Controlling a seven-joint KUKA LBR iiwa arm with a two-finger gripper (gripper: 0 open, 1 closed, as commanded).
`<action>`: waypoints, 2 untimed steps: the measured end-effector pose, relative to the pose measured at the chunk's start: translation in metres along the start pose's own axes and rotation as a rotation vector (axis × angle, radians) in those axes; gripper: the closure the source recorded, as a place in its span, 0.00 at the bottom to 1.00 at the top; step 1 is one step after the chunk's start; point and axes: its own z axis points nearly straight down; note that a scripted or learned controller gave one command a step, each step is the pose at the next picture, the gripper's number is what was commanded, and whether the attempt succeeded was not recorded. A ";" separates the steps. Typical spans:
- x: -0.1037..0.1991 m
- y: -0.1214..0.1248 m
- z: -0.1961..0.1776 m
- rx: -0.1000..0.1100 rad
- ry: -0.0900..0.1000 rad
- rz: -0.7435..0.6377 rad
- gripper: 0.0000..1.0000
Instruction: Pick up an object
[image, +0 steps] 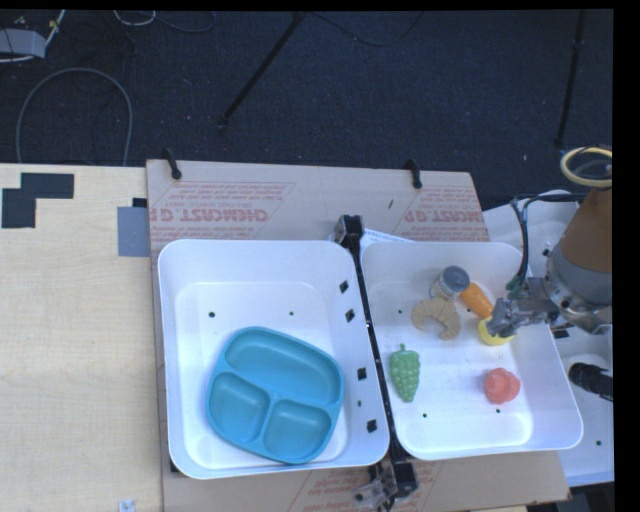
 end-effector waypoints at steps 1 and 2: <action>0.006 -0.005 -0.046 0.001 0.000 0.000 1.00; 0.011 -0.011 -0.093 -0.001 0.000 0.000 1.00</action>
